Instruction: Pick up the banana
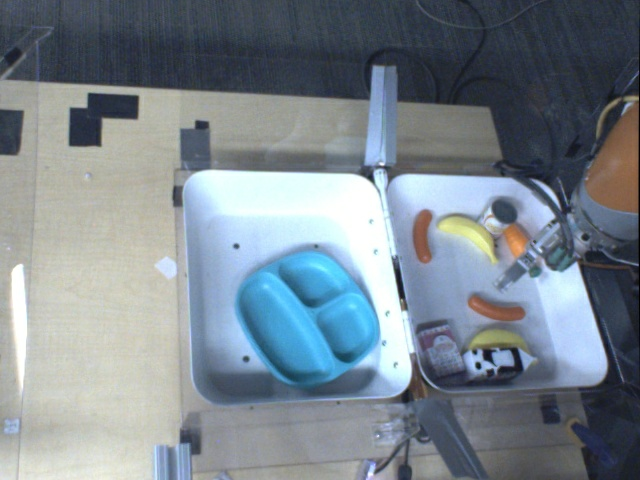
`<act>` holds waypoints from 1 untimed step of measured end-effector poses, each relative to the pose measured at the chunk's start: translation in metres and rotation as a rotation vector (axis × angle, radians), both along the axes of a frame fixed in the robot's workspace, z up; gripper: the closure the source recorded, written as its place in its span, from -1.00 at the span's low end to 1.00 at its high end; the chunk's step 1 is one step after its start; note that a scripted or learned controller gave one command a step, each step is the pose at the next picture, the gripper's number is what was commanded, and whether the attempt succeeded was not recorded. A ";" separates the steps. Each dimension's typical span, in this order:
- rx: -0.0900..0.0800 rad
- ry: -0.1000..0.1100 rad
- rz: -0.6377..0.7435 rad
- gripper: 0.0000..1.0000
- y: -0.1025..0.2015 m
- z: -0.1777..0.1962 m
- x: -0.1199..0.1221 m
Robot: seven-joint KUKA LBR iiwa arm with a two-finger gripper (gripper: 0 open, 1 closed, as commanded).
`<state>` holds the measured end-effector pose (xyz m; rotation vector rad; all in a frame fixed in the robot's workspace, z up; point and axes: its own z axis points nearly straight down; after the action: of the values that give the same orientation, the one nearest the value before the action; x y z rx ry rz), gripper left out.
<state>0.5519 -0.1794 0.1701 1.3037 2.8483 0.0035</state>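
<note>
Jaws on your gripper [512, 271] hang low over the right bin [590, 368], but you cannot tell from this slant whether they are wide or narrow; nothing shows between them. Your banana [468, 233] lies in that bin's far half, just left of the gripper, beside an orange piece [514, 238]. You look to be in the approach: next, shift left over the banana, align, then descend.

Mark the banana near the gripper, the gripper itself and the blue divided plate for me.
banana [468, 232], camera view, middle of its curve.
gripper [513, 271], camera view, between its fingertips.
blue divided plate [268, 320], camera view, long compartment.
</note>
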 end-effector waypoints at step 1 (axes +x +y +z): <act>-0.004 -0.006 0.125 -1.00 -0.025 -0.080 -0.049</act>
<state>0.5029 -0.2045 0.0899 1.1200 2.9176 0.0025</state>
